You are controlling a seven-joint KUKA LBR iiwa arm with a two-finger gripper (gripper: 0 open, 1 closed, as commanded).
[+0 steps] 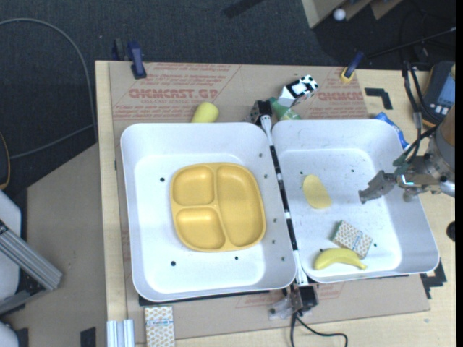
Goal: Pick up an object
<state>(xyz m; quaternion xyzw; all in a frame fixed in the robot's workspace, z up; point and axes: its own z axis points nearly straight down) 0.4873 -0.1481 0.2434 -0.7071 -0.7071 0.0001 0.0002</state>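
Observation:
The right bin (405, 262) holds three things. A pale yellow oval piece (316, 192) lies near its middle left, a small patterned box (353, 238) sits toward the front, and a yellow banana (338, 260) lies just in front of the box. My gripper (388, 195) hangs over the right side of this bin, to the right of the oval piece and above the box in the view. It is open with nothing between its fingers. The arm comes in from the right edge.
A yellow divided plate (217, 207) lies in the left bin (145, 157). Behind the bins sit a yellow object (205, 112) and a black-and-white toy (299, 89). Blue clamps (135, 58) hold the cardboard-covered bench. Cables run along the right side.

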